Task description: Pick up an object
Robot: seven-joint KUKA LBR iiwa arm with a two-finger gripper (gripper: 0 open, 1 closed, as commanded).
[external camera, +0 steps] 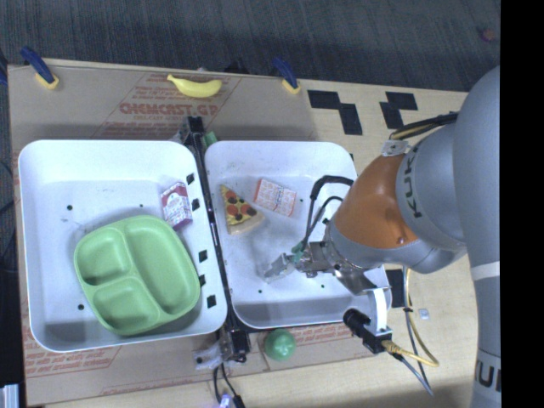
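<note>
Pizza slice [240, 209] waits near the right bin's [280, 317] left wall; my gripper [279, 268] hangs empty and spread, so I must reach closer.

The left bin [34, 228] holds a divided tray [136, 272] toward five o'clock, a small carton [176, 204] at its one o'clock. In the right bin [280, 155], a pizza slice [239, 209] lies at nine o'clock of a packet [276, 196]. A ball [279, 344] sits outside at six o'clock.

A yellow banana [195, 84] is lying at the top of the frame between two blue clamps [39, 66]. A green ball [279, 344] is sitting at bottom centre.
</note>
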